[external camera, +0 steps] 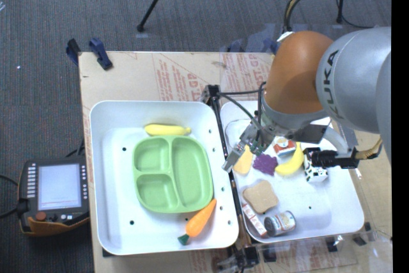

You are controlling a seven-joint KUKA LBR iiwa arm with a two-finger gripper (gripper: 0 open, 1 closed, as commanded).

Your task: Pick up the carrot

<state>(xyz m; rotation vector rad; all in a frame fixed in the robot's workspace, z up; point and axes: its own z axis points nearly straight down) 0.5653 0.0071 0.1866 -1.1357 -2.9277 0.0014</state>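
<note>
- I read the carrot [202, 217] as smooth, matt orange plastic.
- The green divided plate [172, 174] looks like smooth plastic with a dull sheen.
- Both white bins [102, 137] appear glossy plastic.
- The bench top [166, 73] looks like printed cardboard, matt.

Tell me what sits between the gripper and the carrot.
In the camera view, the raised rims where the two bins meet run between the gripper and the carrot. Otherwise, just bare white bin floor beside the green plate.

The arm [332, 73] runs off the right edge and hides the right bin's [345, 214] far rim. The gripper's [238, 156] fingers blur together over the bins' shared edge.
</note>
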